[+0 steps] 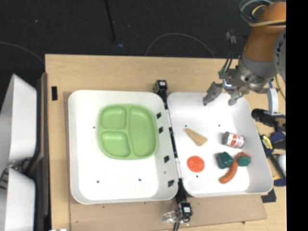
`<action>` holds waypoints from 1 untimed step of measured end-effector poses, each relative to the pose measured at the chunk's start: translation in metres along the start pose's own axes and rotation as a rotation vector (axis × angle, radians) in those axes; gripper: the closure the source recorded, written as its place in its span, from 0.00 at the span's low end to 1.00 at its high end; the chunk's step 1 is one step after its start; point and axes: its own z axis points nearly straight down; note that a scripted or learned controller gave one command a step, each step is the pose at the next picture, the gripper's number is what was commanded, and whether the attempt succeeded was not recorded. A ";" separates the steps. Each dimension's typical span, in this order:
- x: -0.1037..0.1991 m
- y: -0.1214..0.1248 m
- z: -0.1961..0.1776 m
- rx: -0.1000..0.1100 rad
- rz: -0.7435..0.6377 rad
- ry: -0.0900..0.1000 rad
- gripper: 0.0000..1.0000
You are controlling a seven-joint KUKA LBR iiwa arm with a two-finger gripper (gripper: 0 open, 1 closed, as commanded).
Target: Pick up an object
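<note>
In the right bin (260, 177), nearest, an orange sausage-shaped toy (229, 173) touches a green toy (224, 159); left of them lies a red-orange disc (195, 164); farther in, a tan wedge (196, 136) and a red-and-white can (233, 140) on its side; the left bin (82, 177) holds a green divided plate (128, 131); farthest, the gripper (222, 94) hangs over the right bin's far edge, fingers spread, holding nothing.
</note>
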 end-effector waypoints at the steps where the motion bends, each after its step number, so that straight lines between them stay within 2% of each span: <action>1: 0.000 0.002 -0.009 -0.014 -0.002 -0.001 0.00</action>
